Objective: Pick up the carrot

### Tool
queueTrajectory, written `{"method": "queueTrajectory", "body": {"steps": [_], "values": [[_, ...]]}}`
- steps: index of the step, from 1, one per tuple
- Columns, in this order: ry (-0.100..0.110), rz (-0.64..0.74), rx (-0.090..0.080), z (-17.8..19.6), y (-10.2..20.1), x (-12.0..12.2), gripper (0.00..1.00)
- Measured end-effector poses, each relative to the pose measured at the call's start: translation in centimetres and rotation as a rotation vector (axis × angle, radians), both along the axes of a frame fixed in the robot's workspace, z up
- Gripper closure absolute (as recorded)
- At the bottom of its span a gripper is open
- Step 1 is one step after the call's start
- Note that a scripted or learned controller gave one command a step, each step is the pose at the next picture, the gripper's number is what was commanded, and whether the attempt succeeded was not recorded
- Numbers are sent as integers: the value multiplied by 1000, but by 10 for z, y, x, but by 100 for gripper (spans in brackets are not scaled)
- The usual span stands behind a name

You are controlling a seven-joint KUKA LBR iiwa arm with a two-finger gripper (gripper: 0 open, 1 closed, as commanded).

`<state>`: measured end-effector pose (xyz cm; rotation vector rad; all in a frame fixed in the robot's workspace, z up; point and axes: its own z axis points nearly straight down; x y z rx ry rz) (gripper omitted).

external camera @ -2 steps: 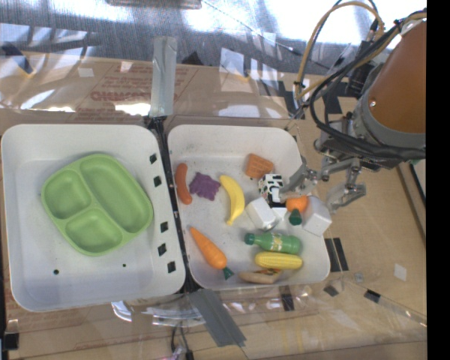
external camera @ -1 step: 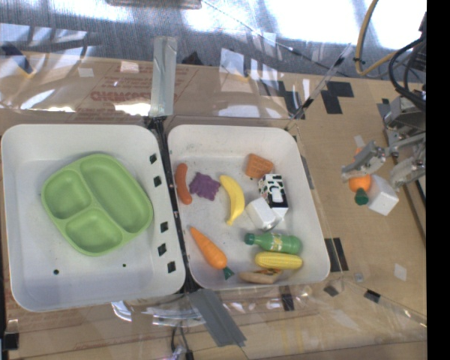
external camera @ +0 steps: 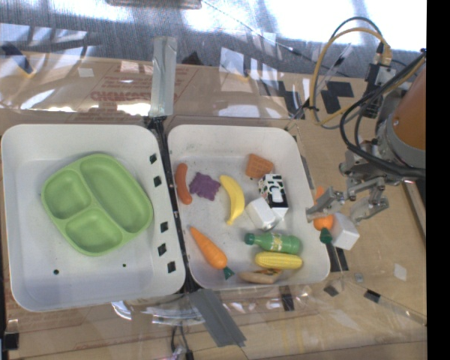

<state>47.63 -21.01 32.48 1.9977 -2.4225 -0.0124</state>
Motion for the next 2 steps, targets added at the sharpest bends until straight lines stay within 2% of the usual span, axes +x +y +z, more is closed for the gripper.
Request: {"method": "queueTrajectory", "body": {"steps": [1, 2], "values": [[0, -31, 0, -63, 19, 37, 100], [-21, 86, -10, 61, -1, 47, 100]]}}
